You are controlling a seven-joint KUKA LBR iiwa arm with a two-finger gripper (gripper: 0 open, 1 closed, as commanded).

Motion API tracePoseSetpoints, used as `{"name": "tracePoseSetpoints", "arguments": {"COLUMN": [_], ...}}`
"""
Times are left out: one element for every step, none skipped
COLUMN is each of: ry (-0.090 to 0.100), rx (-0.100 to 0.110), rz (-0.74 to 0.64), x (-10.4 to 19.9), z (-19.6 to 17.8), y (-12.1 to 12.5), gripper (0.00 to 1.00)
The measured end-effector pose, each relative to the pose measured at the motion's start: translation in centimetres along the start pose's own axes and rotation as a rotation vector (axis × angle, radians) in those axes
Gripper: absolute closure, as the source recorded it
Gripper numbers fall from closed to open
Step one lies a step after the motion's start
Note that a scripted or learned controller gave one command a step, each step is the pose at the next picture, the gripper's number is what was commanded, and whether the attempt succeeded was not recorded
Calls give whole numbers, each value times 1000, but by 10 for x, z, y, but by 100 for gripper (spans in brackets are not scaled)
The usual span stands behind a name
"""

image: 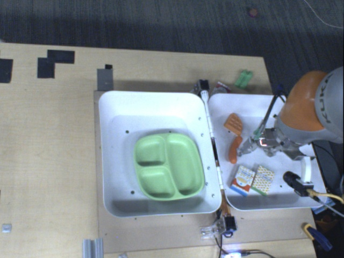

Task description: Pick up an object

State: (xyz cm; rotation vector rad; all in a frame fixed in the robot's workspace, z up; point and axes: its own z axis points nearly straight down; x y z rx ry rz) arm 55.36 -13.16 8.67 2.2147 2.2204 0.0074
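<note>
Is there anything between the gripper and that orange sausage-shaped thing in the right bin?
Nothing visible. The gripper hangs just right of the orange piece in the right bin, with bare white floor between them.

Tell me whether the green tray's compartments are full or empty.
Empty. The green tray lies flat in the left bin, and all three of its compartments show bare green floor with nothing in them.

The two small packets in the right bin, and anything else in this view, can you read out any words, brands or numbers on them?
No text is readable in this view.
Red and white packet: print too small and blurred to read.
Green-patterned packet: pattern shows, no legible words.
Green divided plate, orange waffle-like piece: no markings seen.
</note>
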Motion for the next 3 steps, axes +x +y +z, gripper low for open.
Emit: {"name": "tracePoseSetpoints", "arguments": {"ry": [-1,-2,2], "rx": [-5,-10,2], "rz": [2,2,-3], "x": [49,49,104], "z": [-1,-12,-99], "y": [-63,-60,-22], "gripper": [0,100,100]}}
